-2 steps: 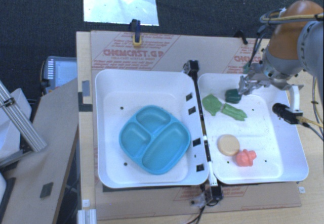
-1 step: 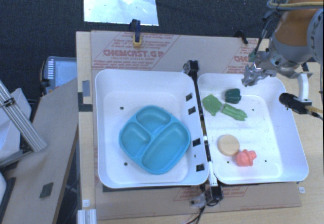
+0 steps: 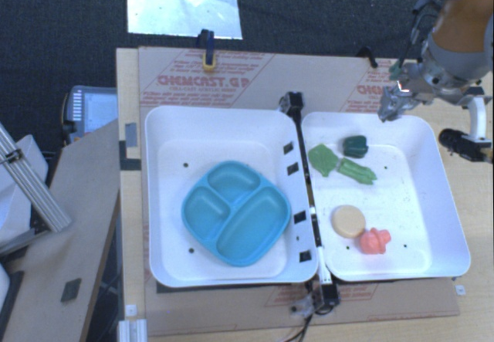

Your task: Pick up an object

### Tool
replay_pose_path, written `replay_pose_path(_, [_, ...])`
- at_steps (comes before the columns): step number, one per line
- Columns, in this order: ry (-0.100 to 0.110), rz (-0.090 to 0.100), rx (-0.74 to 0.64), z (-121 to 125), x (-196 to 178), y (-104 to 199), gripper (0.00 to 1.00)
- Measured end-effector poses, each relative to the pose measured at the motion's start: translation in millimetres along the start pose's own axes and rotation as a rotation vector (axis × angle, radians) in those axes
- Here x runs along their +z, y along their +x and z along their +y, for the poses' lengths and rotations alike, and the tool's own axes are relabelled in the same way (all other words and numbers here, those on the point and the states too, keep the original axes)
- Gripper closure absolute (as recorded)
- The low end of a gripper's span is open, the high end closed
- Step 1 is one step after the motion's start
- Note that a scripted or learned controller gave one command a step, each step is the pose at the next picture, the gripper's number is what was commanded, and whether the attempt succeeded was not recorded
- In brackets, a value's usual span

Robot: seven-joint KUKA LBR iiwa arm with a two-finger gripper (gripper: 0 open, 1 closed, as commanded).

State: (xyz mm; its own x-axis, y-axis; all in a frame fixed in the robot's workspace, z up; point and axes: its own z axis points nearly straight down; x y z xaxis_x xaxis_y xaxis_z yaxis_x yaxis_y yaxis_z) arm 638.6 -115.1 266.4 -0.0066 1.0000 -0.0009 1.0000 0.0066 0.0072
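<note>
Overhead, the gripper [image 3: 390,110] hovers at the right bin's [image 3: 444,178] one-o'clock corner; jaws' state unreadable.
Dark green toy [image 3: 355,146] lies nearest, seven o'clock of it; descending here risks striking the rim.

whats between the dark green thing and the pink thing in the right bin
In the camera view, a light green piece and a round tan disc lie between the dark green object and the pink object.

The arm [image 3: 463,20] at two o'clock is cut off by the top and right edges, so only its wrist end shows. Its jaws are too small and blurred to read. At nine o'clock, a grey metal rail [image 3: 27,178] runs off the left edge.
</note>
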Motion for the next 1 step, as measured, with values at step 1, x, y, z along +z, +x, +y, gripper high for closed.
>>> replay_pose_path(1, [0.006,0.003,-0.003,-17.9,1.0,55.3,1.0])
